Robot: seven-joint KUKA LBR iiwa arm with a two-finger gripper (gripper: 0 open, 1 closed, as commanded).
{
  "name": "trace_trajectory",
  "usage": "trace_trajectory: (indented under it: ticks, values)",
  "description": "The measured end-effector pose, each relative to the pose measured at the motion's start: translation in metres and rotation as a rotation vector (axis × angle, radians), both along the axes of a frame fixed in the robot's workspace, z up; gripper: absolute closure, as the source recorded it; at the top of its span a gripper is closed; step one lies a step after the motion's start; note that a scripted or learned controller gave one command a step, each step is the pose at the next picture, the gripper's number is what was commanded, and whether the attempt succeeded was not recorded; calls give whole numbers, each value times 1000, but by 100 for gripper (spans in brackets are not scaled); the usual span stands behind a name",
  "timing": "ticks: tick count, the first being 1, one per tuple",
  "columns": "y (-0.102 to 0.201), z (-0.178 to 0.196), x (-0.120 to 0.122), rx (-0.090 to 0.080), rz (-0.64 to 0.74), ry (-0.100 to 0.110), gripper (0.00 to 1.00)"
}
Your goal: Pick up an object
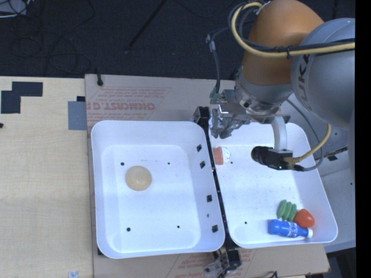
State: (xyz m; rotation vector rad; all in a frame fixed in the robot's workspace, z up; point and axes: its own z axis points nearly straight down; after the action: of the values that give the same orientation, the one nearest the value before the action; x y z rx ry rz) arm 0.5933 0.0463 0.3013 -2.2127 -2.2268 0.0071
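two white bins sit side by side. the left bin (116, 133) holds a pale round ball (138, 178). the right bin (322, 204) holds a blue bottle (288, 229), green pods (286, 209) and a red tomato (304, 218) in its near right corner, plus a small pink block (218, 156) by its left wall. the pincer (223, 131) hangs just above the block; i cannot tell how open it is.

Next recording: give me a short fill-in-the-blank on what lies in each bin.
1. The pale round disc lies in the ____ bin.
2. The blue bottle lies in the right bin's near ____ corner.
3. Touching the green object is a ____ object, just above the bottle.

Missing words: left; right; red
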Motion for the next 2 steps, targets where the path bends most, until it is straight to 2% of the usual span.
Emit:
trace_trajectory:
  ticks: [2]
  values:
    - [1, 18, 0, -2, 15, 6, 100]
